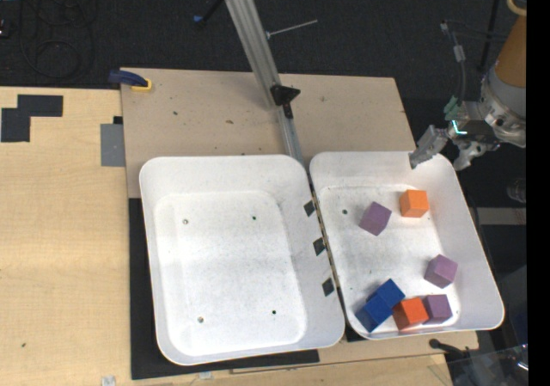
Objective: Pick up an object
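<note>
Two white bins sit side by side on my bench, and the gripper (pixel 447 149) hovers at the right bin's (pixel 481 242) far corner (jaws parted, empty), so I judge approach underway: next, descend onto the orange cube (pixel 413 203).

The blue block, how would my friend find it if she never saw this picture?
Look at the right-hand white bin, the one with the blocks in it, then go to its near edge. The blue block sits at the left end of a little cluster, touching an orange block with a purple block beyond. It is the only blue one, and the biggest.
</note>
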Action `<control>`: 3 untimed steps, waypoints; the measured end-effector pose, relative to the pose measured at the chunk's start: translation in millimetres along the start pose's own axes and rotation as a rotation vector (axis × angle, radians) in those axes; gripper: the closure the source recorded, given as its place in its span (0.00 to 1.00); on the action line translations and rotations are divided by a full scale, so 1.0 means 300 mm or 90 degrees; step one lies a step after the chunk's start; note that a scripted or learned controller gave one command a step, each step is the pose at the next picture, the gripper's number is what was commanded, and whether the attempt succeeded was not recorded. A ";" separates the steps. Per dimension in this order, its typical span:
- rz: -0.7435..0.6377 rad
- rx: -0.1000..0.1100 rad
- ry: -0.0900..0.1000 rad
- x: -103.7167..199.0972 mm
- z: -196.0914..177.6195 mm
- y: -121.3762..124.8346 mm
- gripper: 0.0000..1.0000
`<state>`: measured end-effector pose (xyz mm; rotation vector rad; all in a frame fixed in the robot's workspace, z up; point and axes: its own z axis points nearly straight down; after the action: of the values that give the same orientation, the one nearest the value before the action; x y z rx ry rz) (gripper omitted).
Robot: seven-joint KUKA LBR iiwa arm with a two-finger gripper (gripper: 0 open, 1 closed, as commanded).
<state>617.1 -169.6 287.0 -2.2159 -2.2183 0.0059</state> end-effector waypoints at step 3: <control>0.002 0.001 0.000 -0.022 0.339 -0.041 0.00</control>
<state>604.1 -176.1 185.3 -2.2181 -2.2150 0.0072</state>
